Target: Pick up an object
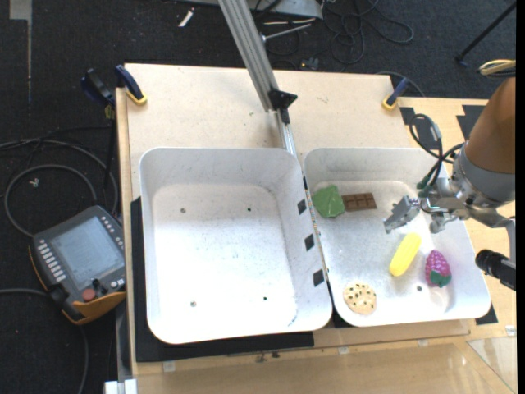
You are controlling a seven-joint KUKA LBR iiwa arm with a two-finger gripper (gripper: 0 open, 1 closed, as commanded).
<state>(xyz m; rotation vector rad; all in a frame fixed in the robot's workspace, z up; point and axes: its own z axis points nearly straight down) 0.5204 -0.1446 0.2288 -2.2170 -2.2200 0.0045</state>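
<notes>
Corn (405, 254) lying in right bin (385, 158), just below gripper (404, 214); grapes (437, 268) beside it, cookie (359, 298) nearer. Fingers spread, grasping nothing. Probably light, stiff plastic, smooth and apt to roll; best pinched across the middle, square to its length.

We see two matt white plastic bins (221, 175) on a pale, speckled wooden desk (213, 105); the yellow corn (404, 254) looks smooth, the metal pincer (402, 214) dull grey.
</notes>
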